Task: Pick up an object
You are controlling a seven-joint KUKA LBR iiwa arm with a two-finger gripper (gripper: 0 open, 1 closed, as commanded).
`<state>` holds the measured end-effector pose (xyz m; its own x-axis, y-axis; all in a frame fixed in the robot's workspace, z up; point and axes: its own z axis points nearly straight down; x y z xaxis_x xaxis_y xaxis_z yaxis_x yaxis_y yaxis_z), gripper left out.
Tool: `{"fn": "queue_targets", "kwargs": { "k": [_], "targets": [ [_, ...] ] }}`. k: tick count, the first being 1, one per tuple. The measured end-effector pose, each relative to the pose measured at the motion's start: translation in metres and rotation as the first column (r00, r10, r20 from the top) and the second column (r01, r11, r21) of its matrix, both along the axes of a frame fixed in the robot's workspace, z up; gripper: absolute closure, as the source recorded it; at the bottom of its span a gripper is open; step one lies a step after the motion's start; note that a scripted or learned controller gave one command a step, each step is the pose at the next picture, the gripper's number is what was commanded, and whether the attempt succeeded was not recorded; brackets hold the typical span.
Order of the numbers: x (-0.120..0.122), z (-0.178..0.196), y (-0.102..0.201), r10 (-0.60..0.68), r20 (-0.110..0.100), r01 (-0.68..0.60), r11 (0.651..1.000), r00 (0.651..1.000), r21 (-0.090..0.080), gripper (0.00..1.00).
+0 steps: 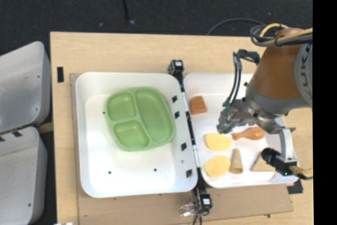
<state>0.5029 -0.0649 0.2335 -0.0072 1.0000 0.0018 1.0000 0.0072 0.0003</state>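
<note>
Several food toys lie in the right bin (210, 81). A brown bread piece (198, 105) sits near its left wall. Two yellow pieces lie lower down, one (218, 142) above the other (217, 166). A tan cone (236, 161) rests beside the lower one, and an orange drumstick-shaped piece (249, 134) lies to the right. My gripper (227, 123) hangs low over the bin, just above the upper yellow piece and left of the orange piece. Nothing shows between its fingers.
The left bin (84, 166) holds a green divided plate (140, 118). A black clip-lined rim (185, 124) separates the two bins. The arm's orange band (279, 71) covers the right bin's far right. A black cable (236, 74) loops by the wrist.
</note>
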Motion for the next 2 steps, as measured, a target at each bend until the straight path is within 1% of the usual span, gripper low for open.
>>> {"fn": "queue_targets", "kwargs": {
  "k": [1, 2],
  "targets": [
    [0.002, -0.008, 0.052, 0.0, -0.001, 0.0, 1.0, 1.0, 0.0, 1.0],
    [0.002, 0.008, 0.106, 0.002, 0.003, -0.002, 1.0, 1.0, 0.0, 1.0]
  ]
}}
